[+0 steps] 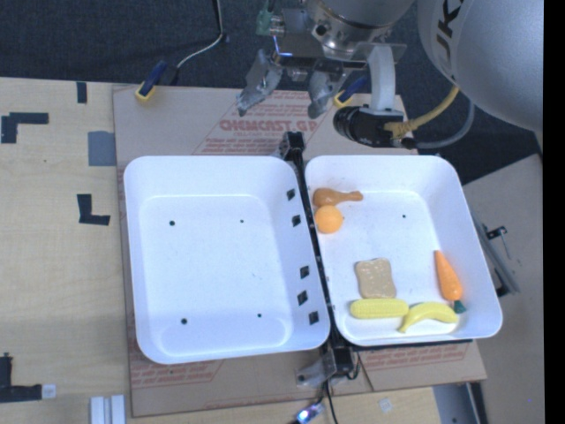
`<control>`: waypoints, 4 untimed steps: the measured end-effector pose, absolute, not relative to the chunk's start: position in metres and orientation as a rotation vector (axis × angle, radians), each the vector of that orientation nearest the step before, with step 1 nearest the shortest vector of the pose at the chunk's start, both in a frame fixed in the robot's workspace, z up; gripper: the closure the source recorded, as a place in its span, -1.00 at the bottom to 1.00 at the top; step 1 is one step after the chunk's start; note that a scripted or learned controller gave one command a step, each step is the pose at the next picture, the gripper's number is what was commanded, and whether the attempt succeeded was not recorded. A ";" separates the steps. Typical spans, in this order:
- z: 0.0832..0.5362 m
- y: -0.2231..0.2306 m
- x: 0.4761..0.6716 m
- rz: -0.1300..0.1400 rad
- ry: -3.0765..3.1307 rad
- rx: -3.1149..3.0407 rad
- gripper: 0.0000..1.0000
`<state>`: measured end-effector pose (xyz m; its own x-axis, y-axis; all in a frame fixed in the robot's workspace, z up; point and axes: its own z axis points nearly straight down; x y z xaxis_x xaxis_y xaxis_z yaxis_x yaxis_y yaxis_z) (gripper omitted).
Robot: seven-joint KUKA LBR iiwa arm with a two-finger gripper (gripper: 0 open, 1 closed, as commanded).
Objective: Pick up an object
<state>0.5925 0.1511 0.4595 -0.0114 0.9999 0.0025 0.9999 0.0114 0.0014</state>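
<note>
In the right bin (pixel 459 203) we see a drumstick (pixel 335 197), orange ball (pixel 328 221), bread slice (pixel 376 278), corn (pixel 378 308), banana (pixel 430 316) and carrot (pixel 448 276), all lying flat.

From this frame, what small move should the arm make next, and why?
Probably bring the gripper toward the near side and down over the right bin. Its open fingers hang beyond the bins' far rim holding nothing, while every object lies in that bin; the drumstick and orange ball are closest.
</note>
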 end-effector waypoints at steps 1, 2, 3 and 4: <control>0.477 0.200 0.580 0.004 -2.227 -2.213 -1.00; 0.535 0.235 0.592 -0.001 -2.227 -2.218 -1.00; 0.447 0.232 0.629 0.024 -2.217 -2.220 -1.00; 0.486 0.233 0.645 0.005 -2.223 -2.222 -1.00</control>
